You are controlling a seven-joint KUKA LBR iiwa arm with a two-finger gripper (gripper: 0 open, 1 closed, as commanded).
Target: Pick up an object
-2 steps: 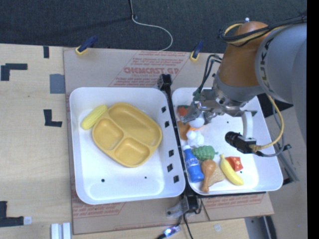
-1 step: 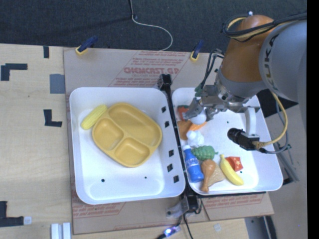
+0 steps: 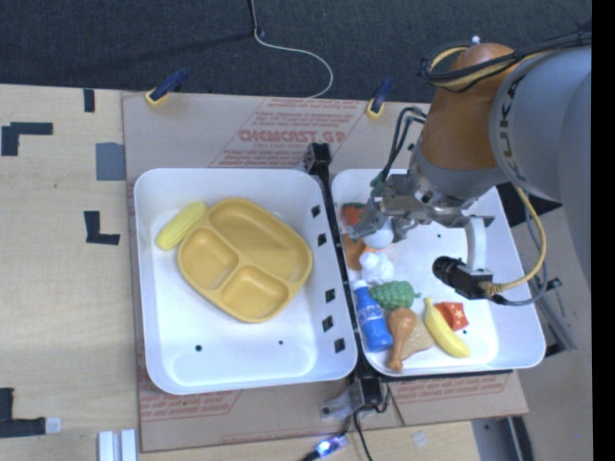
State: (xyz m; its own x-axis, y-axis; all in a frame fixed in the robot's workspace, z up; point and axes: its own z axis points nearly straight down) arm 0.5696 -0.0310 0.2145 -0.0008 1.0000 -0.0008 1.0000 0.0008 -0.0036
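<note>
Cardboard sheet [image 3: 288,133] under my two white bins [image 3: 154,257], centre frame. Blue clips [image 3: 165,86] pin its top edge. Thin cable [image 3: 288,51] loops across dark cloth, upper frame. Wooden bench [image 3: 58,305] at left.

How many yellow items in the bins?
3: corn cob and sectioned tray in the left bin, banana in the right bin. The arm may hide others.
</note>
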